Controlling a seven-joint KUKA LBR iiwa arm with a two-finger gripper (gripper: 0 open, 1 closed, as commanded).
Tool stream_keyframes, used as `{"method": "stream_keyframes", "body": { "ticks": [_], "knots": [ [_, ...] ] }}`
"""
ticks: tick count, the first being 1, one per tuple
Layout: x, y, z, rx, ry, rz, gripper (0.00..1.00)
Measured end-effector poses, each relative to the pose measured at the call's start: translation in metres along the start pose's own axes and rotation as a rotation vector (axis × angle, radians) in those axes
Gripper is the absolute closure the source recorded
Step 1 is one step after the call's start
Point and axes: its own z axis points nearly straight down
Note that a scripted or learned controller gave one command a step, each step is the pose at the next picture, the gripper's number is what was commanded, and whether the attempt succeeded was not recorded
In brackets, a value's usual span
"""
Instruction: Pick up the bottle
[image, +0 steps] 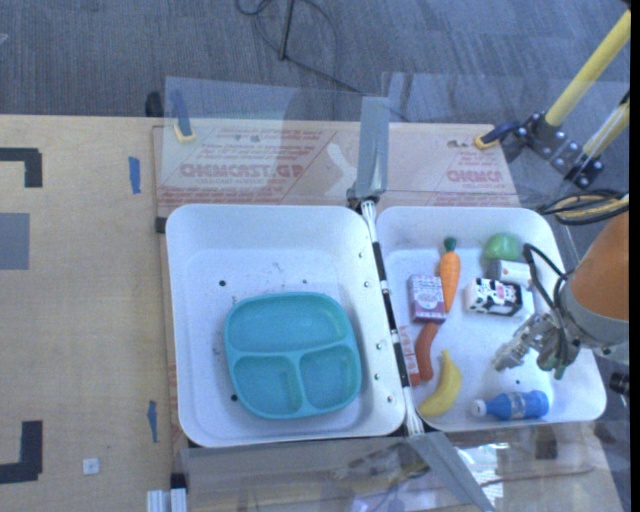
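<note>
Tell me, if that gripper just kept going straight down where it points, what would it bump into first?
Probably the bare floor of the right bin. The gripper hangs just above the blue bottle in the picture, but depth is hard to judge.

Wooden bench (70, 330) carries two shallow white bins side by side, touching: left bin (190, 250) and right bin (400, 235). Cardboard sheet (260, 165) lies flat behind them under clear plastic. Black tape marks (22, 165) and blue tape bits (134, 173) on bench's left part
</note>
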Motion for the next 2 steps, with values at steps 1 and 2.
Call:
{"method": "stream_keyframes", "body": {
  "ticks": [1,2],
  "knots": [
    [0.0,0.0,0.0,0.0,0.0,0.0,0.0],
    [0.008,0.005,0.012,0.008,0.009,0.394,0.0]
  ]
}}
